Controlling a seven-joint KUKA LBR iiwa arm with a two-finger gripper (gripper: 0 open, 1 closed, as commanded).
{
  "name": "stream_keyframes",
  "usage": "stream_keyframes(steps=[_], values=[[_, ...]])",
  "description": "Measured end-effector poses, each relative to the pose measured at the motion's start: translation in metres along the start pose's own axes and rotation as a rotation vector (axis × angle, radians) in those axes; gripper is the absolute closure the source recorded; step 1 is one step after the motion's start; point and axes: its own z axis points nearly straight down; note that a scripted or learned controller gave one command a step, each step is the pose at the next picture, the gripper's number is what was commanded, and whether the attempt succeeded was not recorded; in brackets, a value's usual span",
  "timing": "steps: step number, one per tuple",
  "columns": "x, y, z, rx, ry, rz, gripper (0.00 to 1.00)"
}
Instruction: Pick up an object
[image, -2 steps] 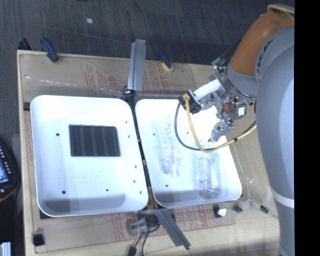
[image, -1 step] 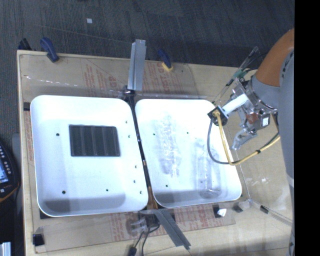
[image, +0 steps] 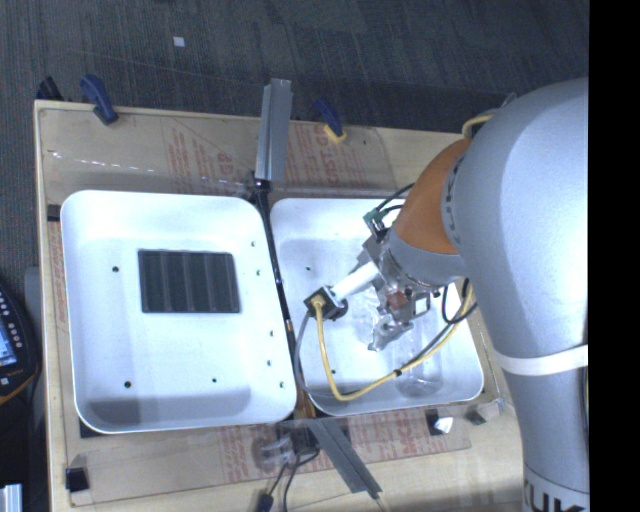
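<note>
Nearest you, in the near right corner of the right shallow white plastic bin (image: 300, 250), sits a clear, glassy, rounded object (image: 421, 378), faint against the smooth floor. Just beyond it the metal gripper (image: 388, 328) hangs low. You cannot tell whether it is parted or closed. This looks like the reach-down, so next you would need to centre it over that slippery piece. Farther left, a dark ribbed rectangular slab (image: 188, 282) lies flat in the left white bin (image: 90, 300).
</note>
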Motion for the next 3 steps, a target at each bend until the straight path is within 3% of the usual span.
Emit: stream_keyframes(steps=[1, 2, 3], values=[[-0.044, 0.057, -0.069, -0.004, 0.005, -0.174, 0.0], [-0.043, 0.057, -0.079, -0.004, 0.005, -0.178, 1.0], [0.043, 0.01, -0.156, -0.001, 0.005, -0.075, 1.0]])
